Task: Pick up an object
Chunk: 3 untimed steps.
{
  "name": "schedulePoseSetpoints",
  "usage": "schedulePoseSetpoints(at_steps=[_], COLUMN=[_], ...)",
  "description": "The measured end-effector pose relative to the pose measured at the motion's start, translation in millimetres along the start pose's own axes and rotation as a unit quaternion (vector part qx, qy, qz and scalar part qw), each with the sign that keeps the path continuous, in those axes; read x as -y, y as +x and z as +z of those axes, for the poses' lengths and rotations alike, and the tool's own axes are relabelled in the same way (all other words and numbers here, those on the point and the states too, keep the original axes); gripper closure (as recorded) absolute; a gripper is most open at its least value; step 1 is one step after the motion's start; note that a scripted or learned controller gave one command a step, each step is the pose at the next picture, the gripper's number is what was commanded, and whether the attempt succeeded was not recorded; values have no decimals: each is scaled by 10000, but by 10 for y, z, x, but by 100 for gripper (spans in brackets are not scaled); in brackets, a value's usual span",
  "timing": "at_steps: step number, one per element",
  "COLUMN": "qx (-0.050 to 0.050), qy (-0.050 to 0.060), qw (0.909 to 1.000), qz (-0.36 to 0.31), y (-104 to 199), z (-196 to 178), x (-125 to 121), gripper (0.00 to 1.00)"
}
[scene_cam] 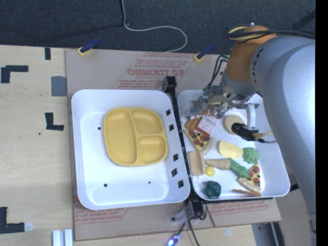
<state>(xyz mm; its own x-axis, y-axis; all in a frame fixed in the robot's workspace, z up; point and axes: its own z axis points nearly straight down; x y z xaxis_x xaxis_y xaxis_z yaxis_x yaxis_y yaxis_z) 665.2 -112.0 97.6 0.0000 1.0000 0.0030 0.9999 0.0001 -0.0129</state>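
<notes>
Arm over a crowded right bin; a clean single grasp looks unlikely.

The arm (287, 91) poises its gripper (212, 102) above packed toy food (225, 163) in the right bin (279, 168); finger spread is impossible to tell, and neighbours may jam or slip.

A robotics lab: clamped cardboard base (154, 70), twin white bins (87, 152), toy food (230, 150).

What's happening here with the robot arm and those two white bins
A grey robot arm with an orange band reaches in from the right, its gripper low over the back of the right bin, which holds toy food: a pizza slice, broccoli, corn and a dark green piece. Nothing is visibly held yet. The left bin holds a yellow divided plate.
</notes>
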Motion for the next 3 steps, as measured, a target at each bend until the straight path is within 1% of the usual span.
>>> schedulePoseSetpoints(at_steps=[1, 2, 3], qx=[-87, 41, 42], qy=[60, -128, -152], qw=[9999, 9999, 9999], qz=[-9, 2, -7], y=[-130, -521, -163], z=[53, -1052, -141], x=[-30, -44, -78], gripper=[0, 0, 0])
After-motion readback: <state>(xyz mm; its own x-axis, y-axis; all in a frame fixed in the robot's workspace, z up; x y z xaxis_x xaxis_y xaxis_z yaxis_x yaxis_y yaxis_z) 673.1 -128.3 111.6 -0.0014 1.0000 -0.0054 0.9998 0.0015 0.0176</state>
